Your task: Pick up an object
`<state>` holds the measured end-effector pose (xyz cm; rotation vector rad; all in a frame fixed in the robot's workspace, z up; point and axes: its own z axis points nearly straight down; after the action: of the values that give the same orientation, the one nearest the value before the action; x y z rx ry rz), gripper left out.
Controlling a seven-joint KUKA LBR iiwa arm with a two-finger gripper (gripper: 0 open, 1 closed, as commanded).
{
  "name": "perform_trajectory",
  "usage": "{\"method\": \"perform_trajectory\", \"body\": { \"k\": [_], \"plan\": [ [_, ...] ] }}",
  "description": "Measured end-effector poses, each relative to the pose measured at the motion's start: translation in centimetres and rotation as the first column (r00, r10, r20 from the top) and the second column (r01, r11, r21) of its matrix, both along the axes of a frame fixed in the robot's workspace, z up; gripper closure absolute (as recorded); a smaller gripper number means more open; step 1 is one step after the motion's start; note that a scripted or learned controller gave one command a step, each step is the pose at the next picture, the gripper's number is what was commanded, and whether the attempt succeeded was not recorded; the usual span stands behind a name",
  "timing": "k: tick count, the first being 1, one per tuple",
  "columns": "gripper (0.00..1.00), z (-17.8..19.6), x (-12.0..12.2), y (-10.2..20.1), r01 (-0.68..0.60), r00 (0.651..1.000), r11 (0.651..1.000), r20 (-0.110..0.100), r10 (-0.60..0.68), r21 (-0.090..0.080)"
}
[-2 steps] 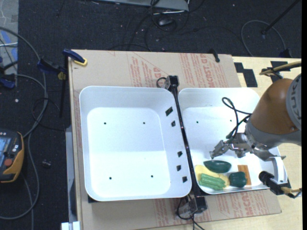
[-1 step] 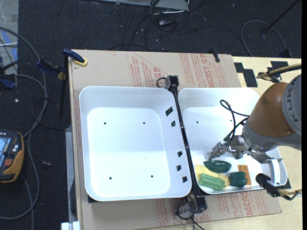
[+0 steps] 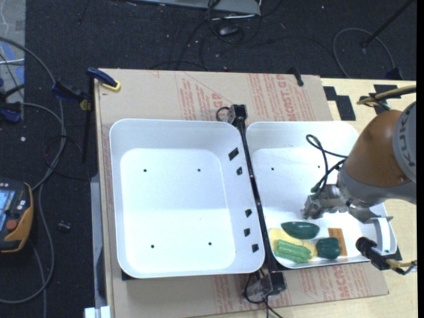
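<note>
Along the near edge of the right bin (image 3: 291, 138) lie a dark green scoop-shaped piece (image 3: 300, 230), a light green ridged piece (image 3: 292, 250), a teal block (image 3: 328, 248) and a small orange block (image 3: 337, 234). Just above the scoop-shaped piece hangs the gripper (image 3: 317, 207); whether it is open or closed I cannot tell. Beside it sits the left bin (image 3: 175, 197).
</note>
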<state>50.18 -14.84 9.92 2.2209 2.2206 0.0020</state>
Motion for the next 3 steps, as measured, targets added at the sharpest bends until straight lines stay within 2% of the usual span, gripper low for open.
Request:
{"method": "perform_trajectory", "body": {
  "k": [1, 2, 3],
  "plan": [
    [1.00, 4.2, -0.1, -0.3, 0.000, 1.000, 1.000, 0.001, 0.000, -0.001],
    [1.00, 10.5, 0.1, -0.4, -0.001, 1.000, 1.000, 0.003, 0.001, -0.001],
    [1.00, 10.3, 0.1, -0.4, 0.000, 1.000, 1.000, -0.002, 0.000, 0.000]
  ]
}}
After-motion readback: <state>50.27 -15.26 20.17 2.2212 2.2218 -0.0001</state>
